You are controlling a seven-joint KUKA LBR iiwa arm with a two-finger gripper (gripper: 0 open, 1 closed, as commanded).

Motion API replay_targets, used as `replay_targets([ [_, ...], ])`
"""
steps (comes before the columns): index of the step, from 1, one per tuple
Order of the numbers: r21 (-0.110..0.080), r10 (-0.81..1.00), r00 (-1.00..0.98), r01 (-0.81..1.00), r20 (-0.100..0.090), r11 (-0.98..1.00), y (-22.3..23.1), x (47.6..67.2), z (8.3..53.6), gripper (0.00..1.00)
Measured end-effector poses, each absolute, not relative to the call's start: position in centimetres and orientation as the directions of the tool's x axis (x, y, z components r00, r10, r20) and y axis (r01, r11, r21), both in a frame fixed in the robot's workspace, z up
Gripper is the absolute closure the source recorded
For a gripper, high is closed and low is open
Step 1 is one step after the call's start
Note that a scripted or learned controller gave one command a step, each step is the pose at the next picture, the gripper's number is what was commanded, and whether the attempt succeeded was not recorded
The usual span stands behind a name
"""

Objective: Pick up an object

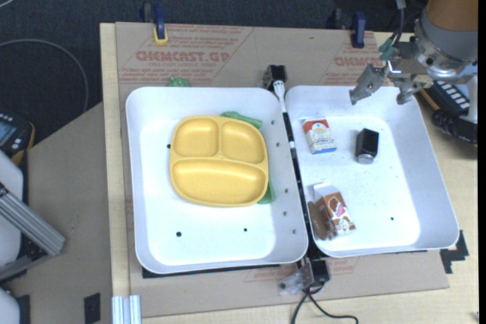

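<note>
Pincer (389, 89) hangs open above the far edge of the right bin (425, 186), with nothing between its fingers. In this bin lie a small red-and-white carton (320, 135), a black cylinder (367, 145) near it, and a brown carton (332, 214) at the near left side. The left bin (152, 186) holds a yellow divided plate (219, 161) on something green (241, 117).

Grey arm (448, 4) at right, fingers (366, 86) spread, empty.

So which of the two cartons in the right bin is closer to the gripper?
The red-and-white carton, at the bin's upper left. The brown carton lies by the bin's lower edge, farther from the gripper.
</note>
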State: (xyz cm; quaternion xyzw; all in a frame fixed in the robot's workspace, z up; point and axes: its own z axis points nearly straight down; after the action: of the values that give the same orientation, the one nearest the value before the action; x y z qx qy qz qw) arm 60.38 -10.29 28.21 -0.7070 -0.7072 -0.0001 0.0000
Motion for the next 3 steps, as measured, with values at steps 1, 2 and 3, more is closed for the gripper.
replay_targets([
  [1,-0.016,1.000,0.002,1.000,0.003,-0.002,-10.3,56.1,15.4,0.00],
  [2,0.019,1.000,-0.009,1.000,0.003,0.009,-3.2,53.0,33.2,0.00],
  [3,-0.018,1.000,-0.001,1.000,0.002,0.001,-0.1,48.2,18.5,0.00],
])
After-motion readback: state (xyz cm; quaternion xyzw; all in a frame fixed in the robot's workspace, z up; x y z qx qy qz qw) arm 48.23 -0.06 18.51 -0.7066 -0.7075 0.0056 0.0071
